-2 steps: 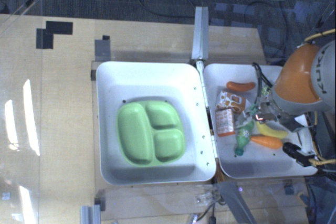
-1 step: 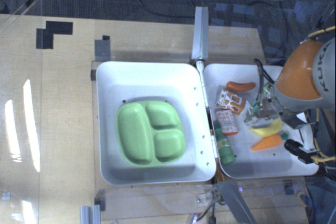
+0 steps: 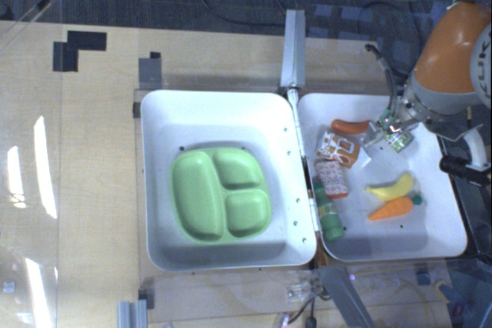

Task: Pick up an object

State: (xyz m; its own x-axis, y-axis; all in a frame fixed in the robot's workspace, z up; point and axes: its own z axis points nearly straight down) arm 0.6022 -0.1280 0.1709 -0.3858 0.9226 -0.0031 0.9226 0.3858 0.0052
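gripper (image 3: 392, 130) low over upper part of right bin (image 3: 438, 246), jaw state can't tell. right beside it a glossy orange sausage shape (image 3: 350, 127) and printed packet (image 3: 339, 149). below: second packet (image 3: 331, 179), green bottle (image 3: 330, 220) along left wall, curved yellow banana (image 3: 392, 186), tapered carrot (image 3: 393, 208). left bin (image 3: 161, 165) holds smooth green divided tray (image 3: 221, 193).
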